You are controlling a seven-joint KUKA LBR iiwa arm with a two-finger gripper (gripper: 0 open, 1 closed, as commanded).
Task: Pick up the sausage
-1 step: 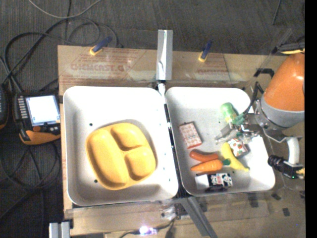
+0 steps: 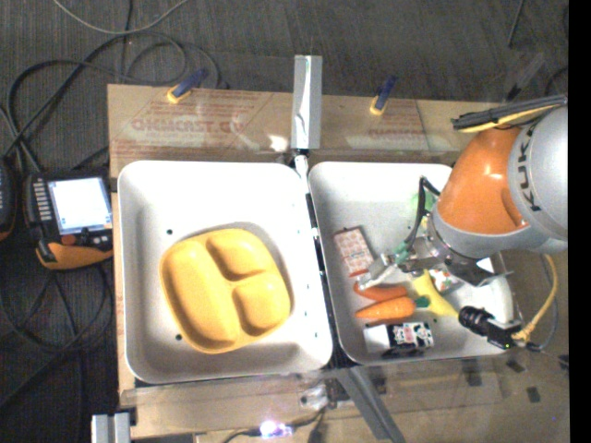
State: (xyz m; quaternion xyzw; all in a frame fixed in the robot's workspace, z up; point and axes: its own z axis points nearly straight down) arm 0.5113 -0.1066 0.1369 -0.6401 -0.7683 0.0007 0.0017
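So the gripper (image 2: 380, 268) is hanging low over the right bin (image 2: 369, 185), with the arm (image 2: 485, 197) and its orange band coming in from the right and covering a good chunk of that bin's far side. The fingers look like they're sitting slightly apart, a thin metal tip poking out to the left, but honestly the view is too small and cluttered for me to say for sure how wide they are, and I'm not seeing anything actually pinched between them. The sausage (image 2: 380, 293) is lying right under the tip, just toward the camera side of it, a reddish-orange piece close enough that I can't tell whether the metal is touching it or just hovering. Another orange piece (image 2: 385, 310), looks like a carrot, is lying just beyond that, nearer the bin's front wall. A small patterned card (image 2: 352, 248) is sitting just left of and behind the tip. A black-and-white box (image 2: 407, 336) is resting at the front edge. Way off to the left of the tool, the other bin (image 2: 138, 340) is holding a yellow divided tray (image 2: 227, 287).
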